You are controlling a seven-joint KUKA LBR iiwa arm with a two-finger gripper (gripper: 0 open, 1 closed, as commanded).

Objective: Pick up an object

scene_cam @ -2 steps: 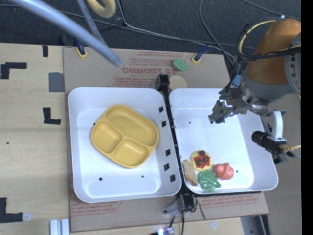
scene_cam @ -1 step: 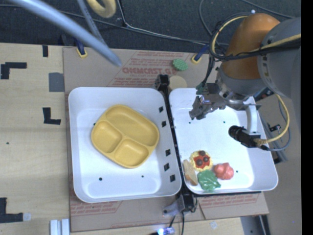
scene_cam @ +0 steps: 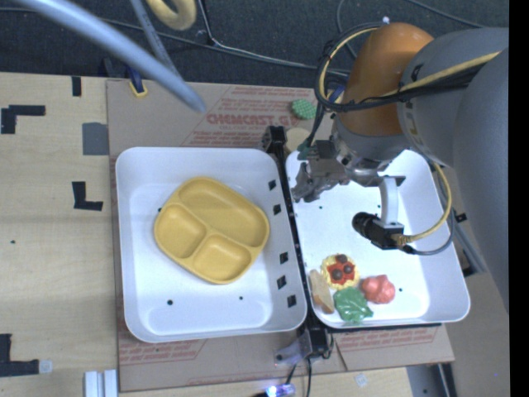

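Observation:
The right bin (scene_cam: 430,300) holds several small toy foods at its near edge: a pizza slice with red and yellow topping (scene_cam: 340,270), a red piece (scene_cam: 378,289), a green leafy piece (scene_cam: 353,305) and a tan bread-like piece (scene_cam: 320,290). My gripper (scene_cam: 304,187) hangs over the upper left part of the right bin, close to the divider between the bins, well above and away from the food. Nothing shows between its fingers. The grey arm with its orange band (scene_cam: 384,64) covers the bin's far part.
The left bin (scene_cam: 136,213) holds a yellow divided plate (scene_cam: 212,229). A black cylindrical part (scene_cam: 376,228) with a cable hangs off the wrist over the right bin. A green object (scene_cam: 304,108) lies on the cardboard beyond the bins. A grey pole (scene_cam: 107,35) crosses the top left.

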